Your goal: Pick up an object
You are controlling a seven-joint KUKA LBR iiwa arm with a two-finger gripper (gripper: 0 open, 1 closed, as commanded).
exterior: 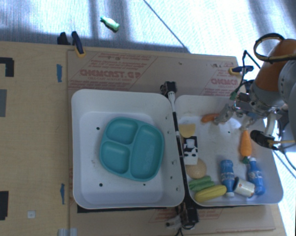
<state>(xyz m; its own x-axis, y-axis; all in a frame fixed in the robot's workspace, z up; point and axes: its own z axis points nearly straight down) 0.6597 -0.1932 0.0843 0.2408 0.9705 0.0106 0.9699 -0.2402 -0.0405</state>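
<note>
Fingers of the gripper (235, 115): spread open above the far part of the right bin (277, 186), nothing between them, one tip close to a small orange piece (209, 117). Carrot (246, 142): just below the gripper on the bin floor. Near edge of the same bin: two blue bottles (227, 175), a white cylinder (244, 187), a yellow banana-like item (211, 192), a green piece (200, 183). Left bin (83, 136): teal divided tray (132, 148) at its centre
</note>
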